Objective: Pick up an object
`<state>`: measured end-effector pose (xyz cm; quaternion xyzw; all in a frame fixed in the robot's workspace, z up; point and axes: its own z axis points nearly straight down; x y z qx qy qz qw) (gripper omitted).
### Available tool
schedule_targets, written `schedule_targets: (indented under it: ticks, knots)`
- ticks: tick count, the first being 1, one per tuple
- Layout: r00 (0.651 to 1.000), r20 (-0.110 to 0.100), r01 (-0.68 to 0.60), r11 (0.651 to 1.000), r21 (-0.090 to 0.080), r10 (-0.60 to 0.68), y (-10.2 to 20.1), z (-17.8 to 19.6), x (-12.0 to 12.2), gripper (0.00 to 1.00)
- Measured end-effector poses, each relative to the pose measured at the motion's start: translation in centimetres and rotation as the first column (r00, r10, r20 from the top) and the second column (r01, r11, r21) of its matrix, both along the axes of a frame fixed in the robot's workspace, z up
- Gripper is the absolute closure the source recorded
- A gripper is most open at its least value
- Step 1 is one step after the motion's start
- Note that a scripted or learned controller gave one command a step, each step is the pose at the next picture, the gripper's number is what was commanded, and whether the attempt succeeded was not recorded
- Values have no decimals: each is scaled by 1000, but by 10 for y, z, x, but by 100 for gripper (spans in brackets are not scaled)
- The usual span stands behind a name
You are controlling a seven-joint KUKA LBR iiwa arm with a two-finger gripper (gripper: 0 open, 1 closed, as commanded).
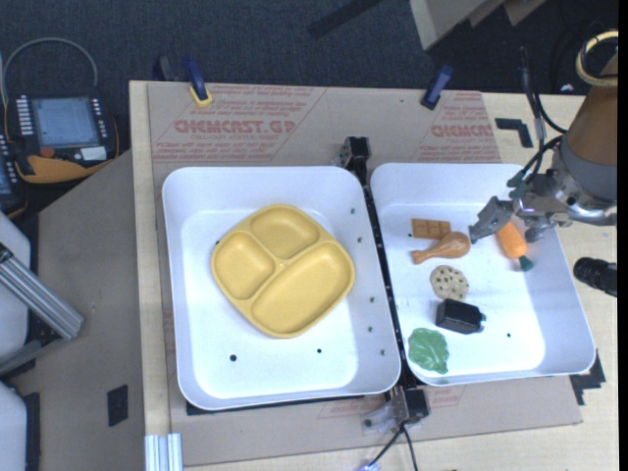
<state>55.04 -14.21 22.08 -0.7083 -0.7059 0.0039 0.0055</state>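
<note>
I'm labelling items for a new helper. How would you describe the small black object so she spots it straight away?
Look in the right-hand white bin. Near its lower middle lies the small black boxy block, just below the round speckled cookie and above the green leafy piece. It is the bin's one dark, angular item.

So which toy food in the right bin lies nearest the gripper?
The orange carrot, right beside the gripper; the drumstick, cracker, cookie and green leaf lie farther left.

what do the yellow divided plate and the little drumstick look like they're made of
The yellow divided plate looks like moulded plastic: one even colour, smooth rounded compartment walls, soft sheen. The drumstick is probably plastic play food too, with a uniform tan and a smooth shape.
</note>
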Motion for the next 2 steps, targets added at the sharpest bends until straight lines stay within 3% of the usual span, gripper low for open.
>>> schedule_targets:
  ticks: [1,2]
  knots:
    - [1000,14,-4,1000,-2,4,0,7,3,0]
    - [1000,7,-3,1000,-1,3,-2,-36,5,0]
